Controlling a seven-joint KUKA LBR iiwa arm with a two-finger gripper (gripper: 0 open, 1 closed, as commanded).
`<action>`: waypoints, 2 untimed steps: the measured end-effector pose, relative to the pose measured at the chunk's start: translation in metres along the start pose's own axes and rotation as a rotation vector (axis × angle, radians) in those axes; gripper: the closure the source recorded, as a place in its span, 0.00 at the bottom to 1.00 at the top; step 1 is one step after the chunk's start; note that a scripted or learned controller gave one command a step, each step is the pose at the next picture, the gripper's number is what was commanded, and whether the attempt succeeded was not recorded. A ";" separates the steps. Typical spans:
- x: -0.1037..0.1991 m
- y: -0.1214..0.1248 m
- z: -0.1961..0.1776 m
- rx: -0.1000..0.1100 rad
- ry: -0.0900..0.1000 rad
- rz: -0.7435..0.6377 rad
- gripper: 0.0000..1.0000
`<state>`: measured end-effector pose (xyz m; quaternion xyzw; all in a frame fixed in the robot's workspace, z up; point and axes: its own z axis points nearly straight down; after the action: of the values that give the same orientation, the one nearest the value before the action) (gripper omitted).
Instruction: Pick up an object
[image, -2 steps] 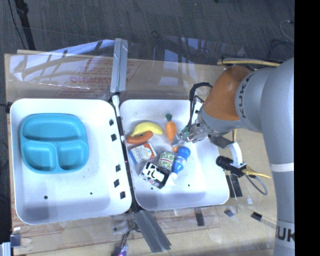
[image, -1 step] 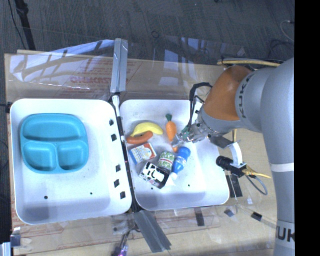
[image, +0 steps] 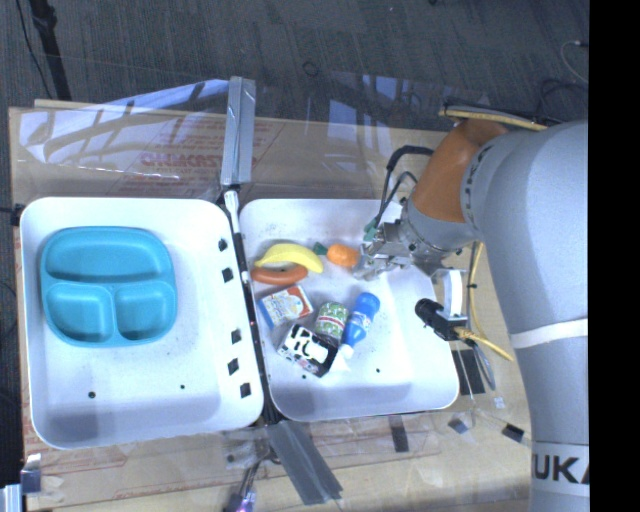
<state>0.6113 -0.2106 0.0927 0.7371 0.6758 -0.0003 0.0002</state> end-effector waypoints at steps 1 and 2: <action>0.005 -0.068 0.001 0.003 0.002 -0.130 0.00; 0.013 -0.121 0.001 0.002 0.003 -0.214 0.00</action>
<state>0.4920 -0.1872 0.0916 0.6606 0.7507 -0.0002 -0.0016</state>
